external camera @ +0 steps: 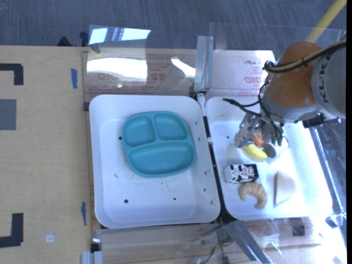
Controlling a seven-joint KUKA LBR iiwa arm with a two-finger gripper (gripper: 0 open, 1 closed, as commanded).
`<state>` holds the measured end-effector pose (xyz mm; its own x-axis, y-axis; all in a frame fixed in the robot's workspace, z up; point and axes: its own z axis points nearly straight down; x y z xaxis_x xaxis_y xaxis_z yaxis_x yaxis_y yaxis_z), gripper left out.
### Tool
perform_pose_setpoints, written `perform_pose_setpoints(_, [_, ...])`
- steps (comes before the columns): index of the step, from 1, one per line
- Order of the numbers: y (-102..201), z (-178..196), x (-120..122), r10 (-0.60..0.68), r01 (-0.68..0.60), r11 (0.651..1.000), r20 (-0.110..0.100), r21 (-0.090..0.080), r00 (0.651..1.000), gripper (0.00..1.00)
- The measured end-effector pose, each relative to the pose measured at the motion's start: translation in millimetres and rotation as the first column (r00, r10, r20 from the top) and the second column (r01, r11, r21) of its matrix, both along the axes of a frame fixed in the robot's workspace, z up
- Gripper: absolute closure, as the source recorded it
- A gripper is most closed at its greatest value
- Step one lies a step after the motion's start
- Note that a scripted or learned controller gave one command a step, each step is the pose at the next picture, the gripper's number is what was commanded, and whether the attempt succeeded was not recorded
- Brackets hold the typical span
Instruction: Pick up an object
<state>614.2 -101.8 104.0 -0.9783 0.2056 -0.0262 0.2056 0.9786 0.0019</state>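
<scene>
Bins side by side fill the bench as we look down from the camera view: the left bin (110, 202) carries a teal divided plate (159, 143) with three compartments, lying flat near its middle. The right bin (220, 114) holds the small items. We see a yellow object (256, 152), smooth and rounded like a toy banana or lemon, lying in the upper middle of that bin; beside it sits something small and orange (259, 140) that we cannot identify. The gripper (256, 137) hangs directly over these two, its metal fingers reaching down to the yellow object's upper edge. We cannot tell whether the fingers are spread or closed, nor whether they touch the yellow piece, because the wrist hides them.

Below the yellow object lies a small black-and-white carton (242, 172), patterned like cowhide. Just under that rests a croissant (253, 193), and to its right a pale wedge-shaped object (284, 187), apart from the croissant.

The arm (297, 81) comes in from the right, its orange band bulky above the wrist, which points steeply down into the right bin.
</scene>
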Motion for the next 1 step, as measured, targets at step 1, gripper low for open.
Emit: perform_pose_setpoints(1, [73.6,85.5,-1.2,-0.199,0.199,0.980,-0.013,0.008,0.980,1.00])
